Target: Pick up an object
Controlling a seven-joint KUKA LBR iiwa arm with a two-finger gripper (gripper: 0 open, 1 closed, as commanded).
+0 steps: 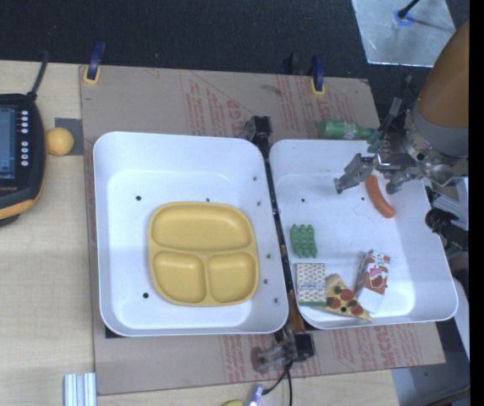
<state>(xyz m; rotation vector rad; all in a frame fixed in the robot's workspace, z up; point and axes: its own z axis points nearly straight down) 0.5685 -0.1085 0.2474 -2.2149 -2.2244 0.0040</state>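
Note:
My gripper (371,178) hangs over the far part of the right bin (411,252), and it is open, with its dark fingers (349,179) spread apart. An orange sausage (381,198) lies on the bin floor just under and in front of the fingers, its upper end between them; I see no grip on it. Nearer the front of the same bin lie a green studded block (303,240), a small patterned box (310,282), a pizza slice (344,299) and a red-and-white packet (377,274).
The left bin (123,176) holds a yellow divided plate (201,252). A green bottle (344,129) lies on the cardboard behind the right bin. A teach pendant (1,163) and a yellow ball (58,140) sit at the far left.

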